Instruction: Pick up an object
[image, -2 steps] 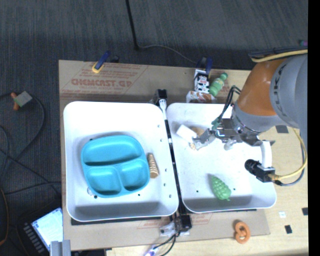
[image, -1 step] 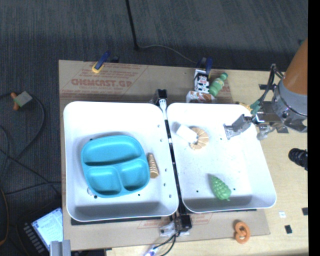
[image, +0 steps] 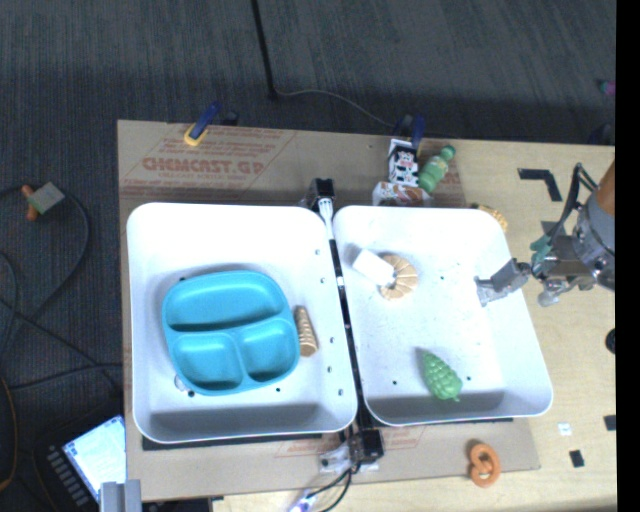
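The right bin (image: 520, 400) holds a green knobbly object (image: 440, 375) near its front, plus a tan ring-shaped pastry (image: 402, 279) and a white block (image: 370, 265) touching it near the back left. My gripper (image: 523, 287) hangs over the right bin's right edge, well to the right of the pastry and above the green object. Its fingers (image: 495, 283) are spread open with nothing between them. In the left bin (image: 150, 400) lie a blue divided plate (image: 228, 330) and a small tan cylinder (image: 304, 330) at the plate's right side.
Behind the right bin, a green bottle (image: 432, 172) and a small carton (image: 400, 170) stand on the bench. An orange ring (image: 484, 462) lies in front of the right bin. A ridge (image: 340, 300) separates the two bins. Blue clamps (image: 203, 124) sit on the board's back edge.
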